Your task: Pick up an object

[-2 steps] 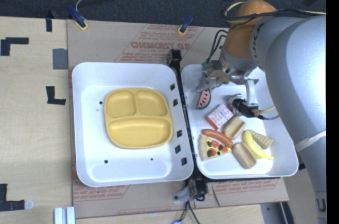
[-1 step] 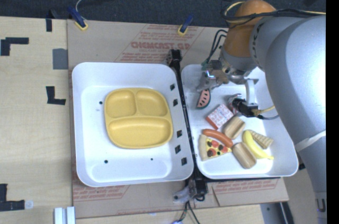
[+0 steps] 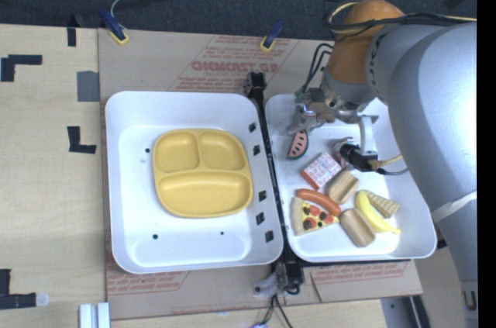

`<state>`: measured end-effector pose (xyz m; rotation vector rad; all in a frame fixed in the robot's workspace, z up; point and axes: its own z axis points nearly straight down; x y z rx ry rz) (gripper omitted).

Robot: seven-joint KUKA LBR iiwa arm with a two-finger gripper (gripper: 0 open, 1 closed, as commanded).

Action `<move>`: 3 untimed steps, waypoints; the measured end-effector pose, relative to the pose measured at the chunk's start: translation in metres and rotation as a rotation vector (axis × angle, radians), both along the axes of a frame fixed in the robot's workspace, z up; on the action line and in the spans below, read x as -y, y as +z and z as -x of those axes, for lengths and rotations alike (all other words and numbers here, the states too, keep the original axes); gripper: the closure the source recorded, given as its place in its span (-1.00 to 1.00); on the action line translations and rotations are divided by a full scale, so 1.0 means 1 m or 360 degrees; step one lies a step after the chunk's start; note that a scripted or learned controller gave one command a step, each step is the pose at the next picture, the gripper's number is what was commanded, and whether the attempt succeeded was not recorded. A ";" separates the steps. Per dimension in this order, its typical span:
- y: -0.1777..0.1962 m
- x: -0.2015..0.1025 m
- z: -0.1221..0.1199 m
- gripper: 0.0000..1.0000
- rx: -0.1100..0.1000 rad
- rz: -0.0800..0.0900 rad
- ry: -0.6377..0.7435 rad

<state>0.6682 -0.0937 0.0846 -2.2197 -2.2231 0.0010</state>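
Toy food fills the right bin (image 3: pixel 418 245), lower right of the frame; nearest the camera I read a pizza slice (image 3: pixel 311 218), a bread roll (image 3: pixel 357 227) and a banana (image 3: pixel 375 213), all crowded together. Just above them lie a red sausage (image 3: pixel 317 200), a second roll (image 3: pixel 341 185) and a pale cone-shaped piece (image 3: pixel 382 203) (this one touches the banana). Next up is a small red-and-white carton (image 3: pixel 318 168), and beyond it a watermelon slice (image 3: pixel 297 143) standing apart from the cluster, close to the divider between the bins.

Left bin (image 3: pixel 124 187), centre left of the frame, holds a yellow divided plate (image 3: pixel 203 171) with three compartments, lying flat.

Gripper (image 3: pixel 304 119) hangs directly over the watermelon slice, at the upper edge of the right bin. I cannot tell whether its fingers are apart or together, since the wrist hardware hides them, and I see nothing held between them. Grey arm (image 3: pixel 434 101) and its orange band (image 3: pixel 360 39) occupy the upper right.

Farthest back, cardboard (image 3: pixel 194 63) lies under both bins, with a blue-and-yellow clamp (image 3: pixel 115 29) at its upper left edge and another clamp (image 3: pixel 272 36) at top centre.
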 end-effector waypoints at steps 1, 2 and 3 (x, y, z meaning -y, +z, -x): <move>0.000 0.001 0.005 -1.00 0.0000 0.0001 0.0000; 0.000 0.000 0.000 -1.00 0.0000 0.0000 0.0000; 0.000 0.000 0.000 -1.00 0.0000 0.0000 0.0001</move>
